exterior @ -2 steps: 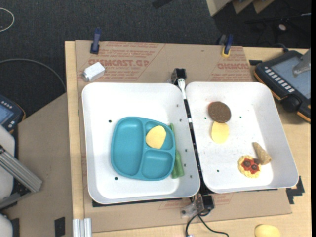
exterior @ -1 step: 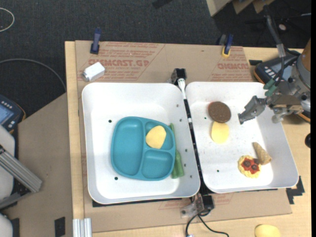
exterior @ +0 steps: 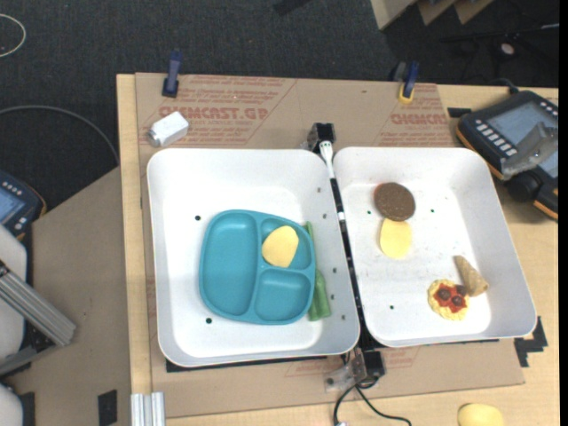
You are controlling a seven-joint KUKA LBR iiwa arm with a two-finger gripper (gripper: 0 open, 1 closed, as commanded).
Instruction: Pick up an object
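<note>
Where clamped, cardboard marked "CAST".

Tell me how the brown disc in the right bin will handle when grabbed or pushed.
The brown disc looks flat and low, so it would likely slide rather than roll or tip. It seems thin, so grabbing it from above may be hard. It touches or overlaps the yellow piece, so a push toward it could shift both.

Yellow piece on teal tray
</note>
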